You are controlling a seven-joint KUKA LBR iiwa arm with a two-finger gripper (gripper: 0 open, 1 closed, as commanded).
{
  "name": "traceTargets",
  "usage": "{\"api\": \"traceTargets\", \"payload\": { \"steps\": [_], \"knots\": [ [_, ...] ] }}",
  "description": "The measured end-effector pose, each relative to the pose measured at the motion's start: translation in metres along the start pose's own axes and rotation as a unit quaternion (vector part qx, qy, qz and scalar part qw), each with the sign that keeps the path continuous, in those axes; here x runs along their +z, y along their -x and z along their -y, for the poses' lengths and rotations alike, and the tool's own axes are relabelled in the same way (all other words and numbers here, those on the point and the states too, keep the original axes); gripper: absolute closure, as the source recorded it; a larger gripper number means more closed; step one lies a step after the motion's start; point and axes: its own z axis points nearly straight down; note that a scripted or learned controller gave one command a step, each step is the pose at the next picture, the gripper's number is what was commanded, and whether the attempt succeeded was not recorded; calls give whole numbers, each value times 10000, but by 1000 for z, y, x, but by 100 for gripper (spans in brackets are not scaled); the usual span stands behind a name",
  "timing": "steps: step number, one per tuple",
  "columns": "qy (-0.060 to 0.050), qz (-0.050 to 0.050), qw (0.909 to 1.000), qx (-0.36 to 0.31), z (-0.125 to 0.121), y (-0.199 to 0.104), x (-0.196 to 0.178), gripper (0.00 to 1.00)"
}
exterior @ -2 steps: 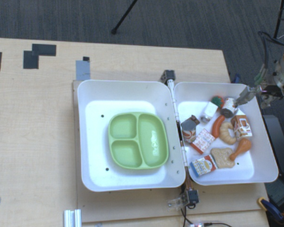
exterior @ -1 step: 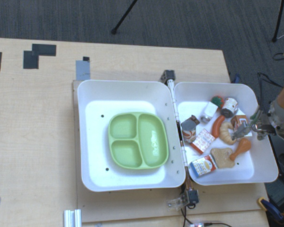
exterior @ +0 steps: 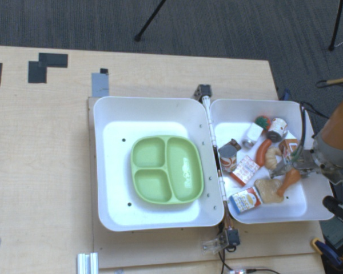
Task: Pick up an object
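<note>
Smooth green three-compartment plate

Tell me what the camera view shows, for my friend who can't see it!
A grey robot arm reaches from the right, its gripper low over a pile of toy food in the right white bin. The left white bin holds a green divided plate. Both bins sit on a wooden bench.
</note>
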Motion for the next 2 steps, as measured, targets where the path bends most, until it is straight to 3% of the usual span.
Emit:
{"api": "traceTargets", "payload": {
  "steps": [1, 2],
  "knots": [
    [12, 5, 10000, 0, -1, 0, -11, 100],
    [2, 4, 10000, -8, -23, -64, -90, 100]
  ]
}}
